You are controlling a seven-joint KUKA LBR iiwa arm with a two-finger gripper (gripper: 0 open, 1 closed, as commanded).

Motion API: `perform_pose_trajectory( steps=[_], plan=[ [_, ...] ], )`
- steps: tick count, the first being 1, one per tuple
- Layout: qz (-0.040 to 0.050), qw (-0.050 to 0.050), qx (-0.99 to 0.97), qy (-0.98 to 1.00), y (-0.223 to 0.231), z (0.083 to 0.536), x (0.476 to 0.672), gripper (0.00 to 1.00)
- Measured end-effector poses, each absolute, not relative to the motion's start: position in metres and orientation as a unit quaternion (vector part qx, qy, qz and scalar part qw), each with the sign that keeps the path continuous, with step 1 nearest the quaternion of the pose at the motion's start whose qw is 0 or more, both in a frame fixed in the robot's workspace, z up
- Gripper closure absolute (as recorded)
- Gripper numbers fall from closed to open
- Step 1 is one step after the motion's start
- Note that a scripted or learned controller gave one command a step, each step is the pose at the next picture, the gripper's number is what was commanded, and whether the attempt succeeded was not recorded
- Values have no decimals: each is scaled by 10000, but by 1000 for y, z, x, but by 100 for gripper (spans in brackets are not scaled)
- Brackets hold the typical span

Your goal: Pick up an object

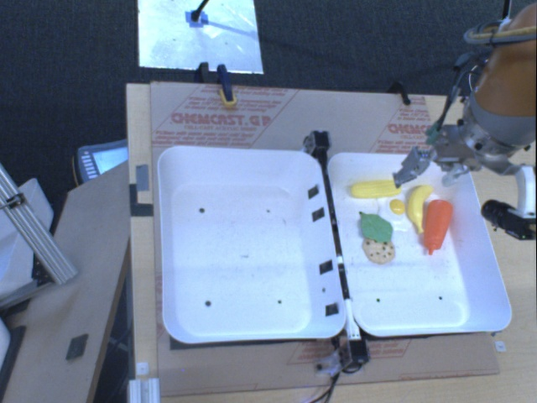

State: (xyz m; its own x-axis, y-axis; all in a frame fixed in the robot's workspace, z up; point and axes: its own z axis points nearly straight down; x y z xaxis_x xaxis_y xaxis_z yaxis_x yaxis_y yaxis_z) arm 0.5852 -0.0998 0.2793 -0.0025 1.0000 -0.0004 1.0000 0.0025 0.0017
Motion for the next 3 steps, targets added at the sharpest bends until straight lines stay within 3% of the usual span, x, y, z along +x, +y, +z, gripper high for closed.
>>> perform_pose_trajectory(
  steps=[1,2,3],
  plan=[
    [-9,-37,7029,7113,-8,192,565,0],
    [44,45,7046,7096,0,240,642,0],
    [8,19,7070,7072,-18,199,670,0]
  ],
)
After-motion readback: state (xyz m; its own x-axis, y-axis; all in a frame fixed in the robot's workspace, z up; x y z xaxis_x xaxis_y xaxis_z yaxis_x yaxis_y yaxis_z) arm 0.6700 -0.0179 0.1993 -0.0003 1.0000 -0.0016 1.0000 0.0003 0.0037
